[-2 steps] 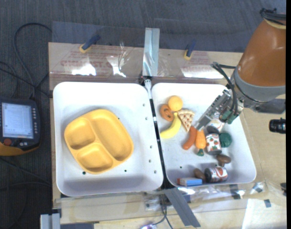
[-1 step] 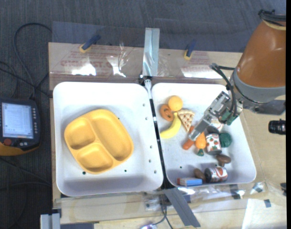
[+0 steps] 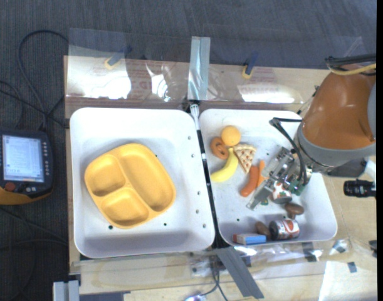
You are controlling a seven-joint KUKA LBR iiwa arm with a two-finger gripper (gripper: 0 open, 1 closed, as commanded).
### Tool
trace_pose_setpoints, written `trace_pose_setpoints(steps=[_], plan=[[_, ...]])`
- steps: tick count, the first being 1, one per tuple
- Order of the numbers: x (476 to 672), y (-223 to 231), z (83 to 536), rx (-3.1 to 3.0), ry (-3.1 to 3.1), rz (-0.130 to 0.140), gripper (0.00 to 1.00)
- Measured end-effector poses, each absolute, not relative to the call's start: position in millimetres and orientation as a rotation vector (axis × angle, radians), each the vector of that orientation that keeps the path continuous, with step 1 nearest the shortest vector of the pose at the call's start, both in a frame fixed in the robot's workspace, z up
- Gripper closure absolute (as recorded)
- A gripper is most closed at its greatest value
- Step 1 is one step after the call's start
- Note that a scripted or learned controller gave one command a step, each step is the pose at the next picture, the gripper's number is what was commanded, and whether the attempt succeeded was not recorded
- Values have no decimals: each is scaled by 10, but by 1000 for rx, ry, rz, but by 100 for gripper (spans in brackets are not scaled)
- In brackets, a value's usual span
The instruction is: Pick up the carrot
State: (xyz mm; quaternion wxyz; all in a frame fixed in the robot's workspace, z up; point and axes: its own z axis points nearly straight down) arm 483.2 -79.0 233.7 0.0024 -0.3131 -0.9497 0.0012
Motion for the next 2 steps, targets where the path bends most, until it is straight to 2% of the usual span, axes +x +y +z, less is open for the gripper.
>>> trace_pose_setpoints(steps=[1, 2], plan=[[5343, -798, 1817, -1129, -2928, 3, 0], [5167, -1096, 912, -1153, -2936, -6, 0]])
